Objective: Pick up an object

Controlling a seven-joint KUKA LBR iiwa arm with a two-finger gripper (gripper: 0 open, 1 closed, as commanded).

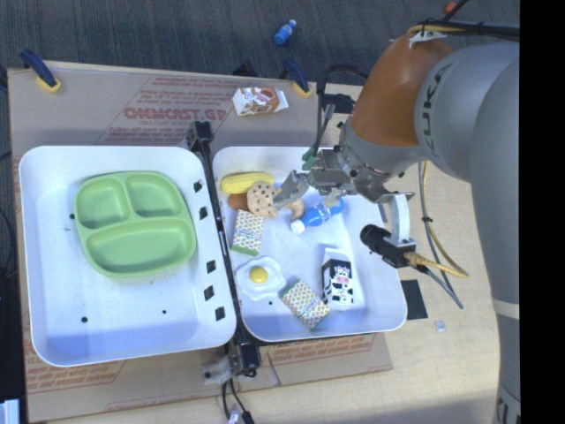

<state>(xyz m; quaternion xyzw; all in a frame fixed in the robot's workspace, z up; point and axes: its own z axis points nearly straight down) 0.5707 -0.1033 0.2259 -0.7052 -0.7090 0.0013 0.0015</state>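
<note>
Arm (441,104) reaches in from the right over the right bin (384,312). End effector (296,188) sits low above the bin's upper middle, close to the cookie (261,200) and the blue bottle (315,216). How far its fingers are open cannot be told; nothing is seen held between them.

Right bin contents: banana (243,183) at upper left, cookie touching it below, blue bottle lying tilted just right of the cookie, patterned packet (248,231) below the cookie, fried egg (259,277) lower left, second patterned packet (305,303) near the front wall, milk carton (336,283) beside it on the right.

Left bin (53,325) holds a green tray (134,223) with three compartments.

On the bench behind the bins lies a small snack pack (259,101)
</note>
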